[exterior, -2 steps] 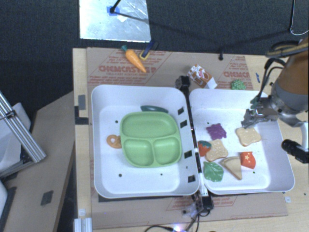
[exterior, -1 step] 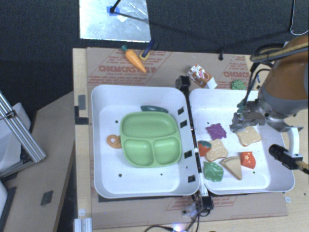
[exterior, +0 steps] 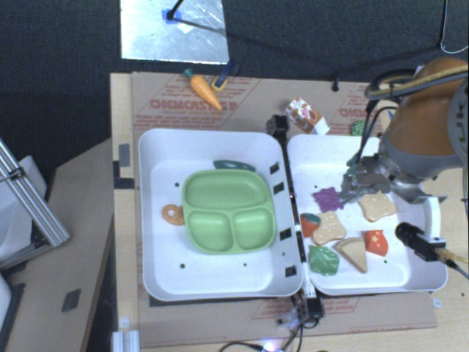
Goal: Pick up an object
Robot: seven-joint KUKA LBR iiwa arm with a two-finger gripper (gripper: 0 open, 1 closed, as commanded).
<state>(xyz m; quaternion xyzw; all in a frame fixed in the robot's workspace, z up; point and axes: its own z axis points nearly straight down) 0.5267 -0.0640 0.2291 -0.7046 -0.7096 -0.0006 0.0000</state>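
- my gripper is low over the right bin, near its left-far part, arm coming in from the right with the orange band above the wrist
- cannot tell the gripper's state from this slant, dark blur down there, nothing visibly held
- purple toy piece lies in the right bin just left of my gripper, very close or touching, cannot say which
- toast-shaped piece just right and near of the gripper, on the bin floor
- another pale bread-like piece nearer, beside a red-and-teal item at the bin's left wall
- green leafy piece at the near-left of the right bin, tan wedge next to it, red piece just right of the wedge
- left bin holds a green divided plate in the middle, small orange ring left of the plate, dark green thing poking out at the plate's far edge
- outside the bins, far side: toy carrot on the board, small printed packet near the far end of the gap between the bins
- shiny foil sheet far left beyond the board
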